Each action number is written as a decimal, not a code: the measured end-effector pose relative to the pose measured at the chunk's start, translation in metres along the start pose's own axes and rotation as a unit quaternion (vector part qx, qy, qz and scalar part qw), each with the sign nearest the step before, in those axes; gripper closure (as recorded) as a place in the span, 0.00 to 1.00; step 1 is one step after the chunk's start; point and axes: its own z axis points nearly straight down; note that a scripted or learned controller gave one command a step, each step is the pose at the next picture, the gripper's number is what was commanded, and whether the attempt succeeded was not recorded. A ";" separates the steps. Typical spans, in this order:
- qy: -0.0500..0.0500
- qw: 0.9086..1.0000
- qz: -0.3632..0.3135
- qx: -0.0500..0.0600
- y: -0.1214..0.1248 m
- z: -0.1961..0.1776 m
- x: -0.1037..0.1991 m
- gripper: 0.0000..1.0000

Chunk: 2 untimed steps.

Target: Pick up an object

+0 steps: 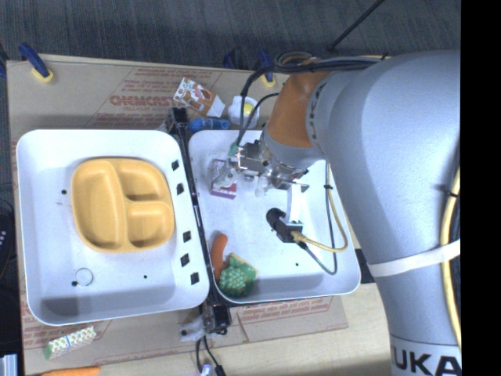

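From where I stand, the carrot [219, 248] lies in the right bin [313, 284], hard against its left wall near the front, a short smooth orange piece whose long axis runs nearly front to back, its top leaning slightly to the right. Touching its lower end sits a knobbly green toy [236, 276], broccoli-like with yellowish patches. Further back in that bin, a small boxy white and purple object [223, 179] rests on the floor just left of the gripper [252, 163], which hangs low at the rear of the bin; its metal parts crowd together and I cannot tell whether it is spread or closed, or whether anything sits in it. The carrot is well apart from the gripper, toward the front and slightly left of it. The grey arm [391, 171], rounded and matt, carries an orange band [291, 116] above the wrist, and a black cable with a yellow lead [313, 245] trails over the bin floor. The left bin [39, 210] holds a glossy yellow divided tray [121, 204] with rounded corners.
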 end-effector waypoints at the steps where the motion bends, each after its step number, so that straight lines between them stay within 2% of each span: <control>1: -0.001 0.996 0.086 0.001 0.003 0.012 0.002 0.00; 2: -0.002 0.974 -0.227 -0.003 -0.008 0.010 -0.006 0.00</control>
